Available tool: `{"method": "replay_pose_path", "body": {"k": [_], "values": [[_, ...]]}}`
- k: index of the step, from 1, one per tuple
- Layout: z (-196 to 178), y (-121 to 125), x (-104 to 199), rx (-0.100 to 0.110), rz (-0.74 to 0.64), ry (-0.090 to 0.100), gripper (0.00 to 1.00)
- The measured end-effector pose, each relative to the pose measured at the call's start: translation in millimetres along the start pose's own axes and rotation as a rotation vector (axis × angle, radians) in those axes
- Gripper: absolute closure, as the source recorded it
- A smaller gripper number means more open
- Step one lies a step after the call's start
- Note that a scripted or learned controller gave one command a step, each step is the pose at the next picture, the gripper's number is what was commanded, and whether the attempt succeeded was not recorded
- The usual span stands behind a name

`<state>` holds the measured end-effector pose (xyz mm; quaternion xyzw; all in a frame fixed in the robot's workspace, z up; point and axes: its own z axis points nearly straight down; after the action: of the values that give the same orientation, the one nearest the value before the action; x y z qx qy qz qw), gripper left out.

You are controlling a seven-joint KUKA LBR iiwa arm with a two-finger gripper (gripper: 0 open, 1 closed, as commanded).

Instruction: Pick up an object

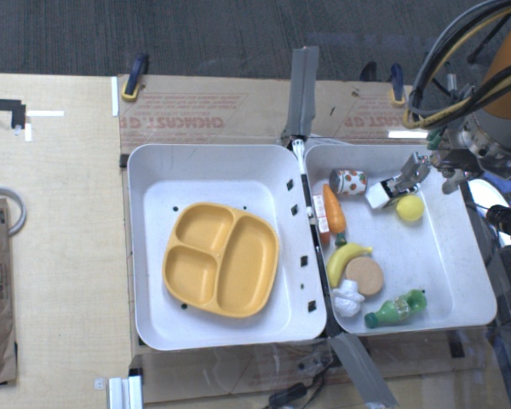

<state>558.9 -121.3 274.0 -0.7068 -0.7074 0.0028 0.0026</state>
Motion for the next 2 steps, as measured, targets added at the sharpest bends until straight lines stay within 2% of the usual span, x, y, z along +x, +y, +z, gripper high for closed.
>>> {"method": "replay_pose_path", "body": {"k": [1,2], "values": [[117.8,-44.8,1.7,-0.004,0.029,0.000,0.00],[184.0,-74.5,23.8,-0.004,-0.143,0.000,0.00]]}}
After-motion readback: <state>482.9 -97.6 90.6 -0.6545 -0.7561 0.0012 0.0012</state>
